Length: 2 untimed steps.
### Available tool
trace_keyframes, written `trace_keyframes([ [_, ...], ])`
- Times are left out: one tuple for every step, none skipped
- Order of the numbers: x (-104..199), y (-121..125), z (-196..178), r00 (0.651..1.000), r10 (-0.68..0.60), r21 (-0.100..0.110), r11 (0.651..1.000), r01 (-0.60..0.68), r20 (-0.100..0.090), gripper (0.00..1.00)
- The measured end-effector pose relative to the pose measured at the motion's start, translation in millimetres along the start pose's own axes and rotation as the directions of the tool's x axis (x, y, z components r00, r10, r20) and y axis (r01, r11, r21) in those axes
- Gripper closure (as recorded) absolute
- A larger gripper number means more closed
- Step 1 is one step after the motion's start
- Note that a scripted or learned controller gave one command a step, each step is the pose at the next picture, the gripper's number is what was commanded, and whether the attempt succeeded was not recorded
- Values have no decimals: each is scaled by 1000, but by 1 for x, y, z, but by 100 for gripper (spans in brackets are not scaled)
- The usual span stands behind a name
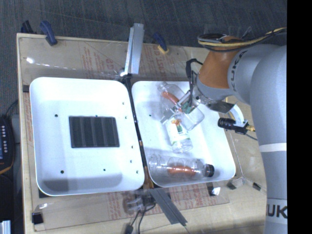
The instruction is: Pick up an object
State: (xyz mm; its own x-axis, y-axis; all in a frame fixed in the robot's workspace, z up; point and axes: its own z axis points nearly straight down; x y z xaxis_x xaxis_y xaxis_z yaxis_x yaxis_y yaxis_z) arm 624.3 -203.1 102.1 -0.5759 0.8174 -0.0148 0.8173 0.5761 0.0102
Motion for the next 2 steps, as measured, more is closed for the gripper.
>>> trace_keyframes([
  [14,-32,-1,995,-100,-4,995,100,3,0],
  [14,-31,-11,994,-105,-4,994,105,3,100],
])
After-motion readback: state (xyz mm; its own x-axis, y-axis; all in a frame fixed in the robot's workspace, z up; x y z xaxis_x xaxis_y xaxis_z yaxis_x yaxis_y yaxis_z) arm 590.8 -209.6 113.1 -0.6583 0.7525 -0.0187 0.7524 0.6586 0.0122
